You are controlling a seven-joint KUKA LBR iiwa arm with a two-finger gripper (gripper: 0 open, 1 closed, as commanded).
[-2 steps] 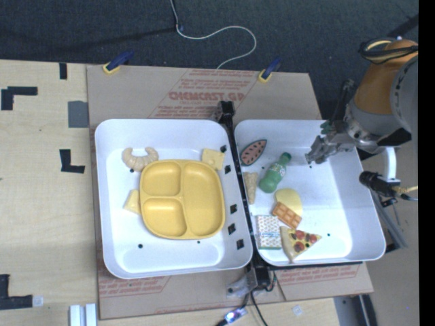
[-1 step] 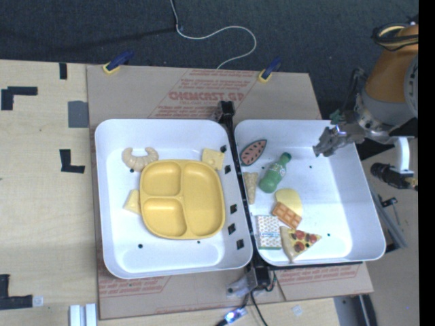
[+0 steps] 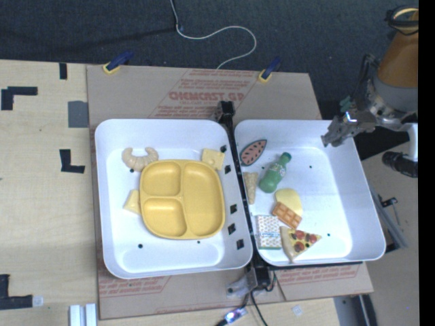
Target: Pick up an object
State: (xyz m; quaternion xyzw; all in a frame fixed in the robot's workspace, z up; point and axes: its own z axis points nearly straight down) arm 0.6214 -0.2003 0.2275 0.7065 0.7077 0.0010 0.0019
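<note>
Camera view: jaws [image 3: 334,136] above right bin [image 3: 353,182] rim, green bottle [image 3: 273,172] apart.

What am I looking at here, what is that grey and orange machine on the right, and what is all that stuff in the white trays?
This is one picture from a camera fixed above a bench, looking down at a slant. The machine is a robot arm reaching in from the right; its gripper hangs over the far right rim of the right bin, with nothing between its fingers. The left bin holds a yellow divided plate, a toy croissant and pale yellow pieces beside the plate. The right bin holds toy food: a green bottle, a pizza slice, a waffle and a few more pieces.
</note>
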